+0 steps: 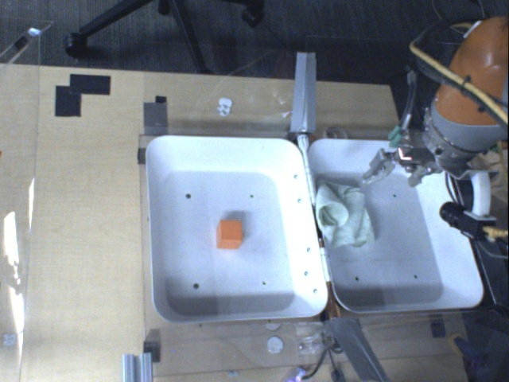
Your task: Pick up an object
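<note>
A: Where was the block (230,234)?

B: The little orange block sat in the left bin (183,169), near the middle of its floor. It was well away from the divider (303,94), the grey bar between the two bins.

A: And the cloth (343,216)?

B: The pale cloth lay crumpled in the right bin (413,269), just beside the divider, up against that bin's left wall.

A: Where was the gripper (395,164)?

B: It hung over the right bin, near its top edge, on the far side of the cloth from the divider. It was apart from the cloth, not touching it.

A: Were its fingers holding anything?

B: No. They looked spread a bit, with nothing between them, but that part was small and blurry, so I can't be fully sure how wide.
</note>
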### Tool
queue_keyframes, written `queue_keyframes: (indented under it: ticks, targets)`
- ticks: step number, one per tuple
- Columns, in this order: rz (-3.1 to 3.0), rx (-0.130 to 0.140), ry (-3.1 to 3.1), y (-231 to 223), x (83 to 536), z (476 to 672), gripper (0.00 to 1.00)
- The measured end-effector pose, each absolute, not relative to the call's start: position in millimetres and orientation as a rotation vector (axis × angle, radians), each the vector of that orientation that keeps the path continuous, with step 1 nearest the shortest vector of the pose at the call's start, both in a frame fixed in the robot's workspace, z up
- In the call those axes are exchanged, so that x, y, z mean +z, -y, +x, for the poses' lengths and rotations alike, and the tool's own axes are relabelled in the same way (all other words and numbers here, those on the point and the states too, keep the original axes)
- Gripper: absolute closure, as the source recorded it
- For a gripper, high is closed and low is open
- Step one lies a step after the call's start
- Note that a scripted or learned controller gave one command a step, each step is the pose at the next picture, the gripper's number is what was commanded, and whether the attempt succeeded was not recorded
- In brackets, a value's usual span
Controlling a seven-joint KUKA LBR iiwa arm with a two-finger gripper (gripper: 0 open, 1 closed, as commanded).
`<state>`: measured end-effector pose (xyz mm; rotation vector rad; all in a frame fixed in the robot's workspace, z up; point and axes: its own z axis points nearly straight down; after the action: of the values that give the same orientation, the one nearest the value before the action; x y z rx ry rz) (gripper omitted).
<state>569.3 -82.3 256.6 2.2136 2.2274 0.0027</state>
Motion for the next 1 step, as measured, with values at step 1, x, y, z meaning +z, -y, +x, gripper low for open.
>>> queue_keyframes:
  ticks: [1]
  targets:
    - [2.184, 0.001, -2.258, 83.0, 155.1, 579.9, 0.00]
